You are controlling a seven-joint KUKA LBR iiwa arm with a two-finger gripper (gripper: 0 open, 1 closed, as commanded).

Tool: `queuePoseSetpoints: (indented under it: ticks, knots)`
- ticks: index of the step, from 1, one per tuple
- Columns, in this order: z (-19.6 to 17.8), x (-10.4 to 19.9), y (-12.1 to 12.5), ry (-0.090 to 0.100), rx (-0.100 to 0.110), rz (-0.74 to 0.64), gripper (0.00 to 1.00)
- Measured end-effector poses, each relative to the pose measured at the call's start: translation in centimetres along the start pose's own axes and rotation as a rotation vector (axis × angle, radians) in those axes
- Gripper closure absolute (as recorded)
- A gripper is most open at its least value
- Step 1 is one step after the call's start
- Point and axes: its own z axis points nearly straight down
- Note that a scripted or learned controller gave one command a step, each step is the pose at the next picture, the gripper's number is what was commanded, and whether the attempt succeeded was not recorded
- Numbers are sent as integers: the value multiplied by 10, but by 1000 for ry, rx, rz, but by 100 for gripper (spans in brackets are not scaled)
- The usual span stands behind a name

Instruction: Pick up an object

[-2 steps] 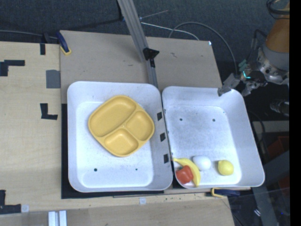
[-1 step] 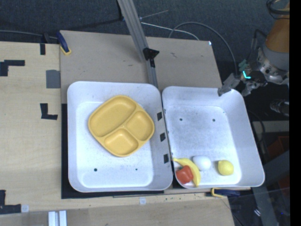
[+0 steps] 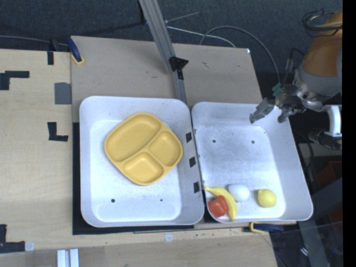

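Observation:
My gripper [image 3: 272, 113] hangs over the far right corner of the right bin [image 3: 239, 141], with its two grey fingers spread apart and nothing between them. Far from it, along the near edge of that bin, lie a yellow lemon [image 3: 267, 197], a white egg-shaped object [image 3: 240, 192], a banana [image 3: 225, 198] and a red piece [image 3: 218, 206] tucked against the banana.
A yellow divided plate [image 3: 143, 148] lies in the left bin [image 3: 94, 166]. A grey metal post [image 3: 161, 29] slants down to the gap between the bins. Cables trail across the bench behind the right bin.

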Motion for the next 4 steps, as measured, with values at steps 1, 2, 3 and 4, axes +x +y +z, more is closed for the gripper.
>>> queuePoseSetpoints:
  ticks: [1, 2, 3, 4]
  knots:
    - [44, 4, -3, 0, 1, 0, 0]
    - [109, 3, -6, 1, 3, 1, 0]
    - [95, 3, -4, 0, -3, -1, 100]
    - [48, -2, 3, 0, -8, 1, 100]
